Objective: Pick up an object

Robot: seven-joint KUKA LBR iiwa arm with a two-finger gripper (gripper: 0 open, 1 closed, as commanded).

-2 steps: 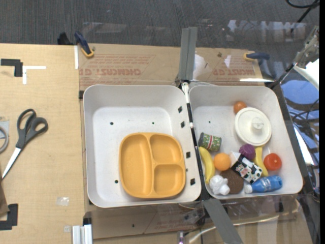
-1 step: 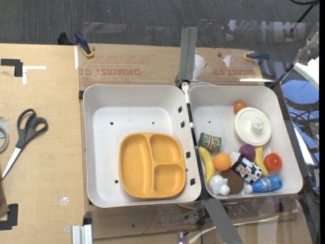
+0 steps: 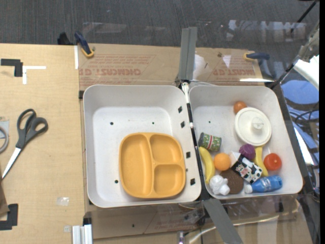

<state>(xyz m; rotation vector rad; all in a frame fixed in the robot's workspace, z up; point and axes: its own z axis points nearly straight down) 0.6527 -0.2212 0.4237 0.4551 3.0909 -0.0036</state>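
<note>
The right bin [image 3: 282, 116] holds several small objects. A white round lidded bowl [image 3: 253, 126] sits at its back, with a small orange ball [image 3: 239, 107] behind it. A green can [image 3: 210, 142] lies near the divider, above a yellow banana [image 3: 206, 162] and an orange [image 3: 222, 161]. Toward the front are a purple piece [image 3: 247, 151], a red tomato [image 3: 272, 161], a black-and-white box [image 3: 247, 171], a blue bottle [image 3: 266, 184] and a white lump [image 3: 220, 184]. In the left bin [image 3: 101, 136] a yellow divided plate [image 3: 152, 164] lies flat.
Scissors [image 3: 25, 131] lie on the wooden bench at the far left. Blue clamps [image 3: 84, 44] hold cardboard behind the bins. A grey bar [image 3: 188, 55] runs back from the seam between the bins. Cables hang at the right edge.
</note>
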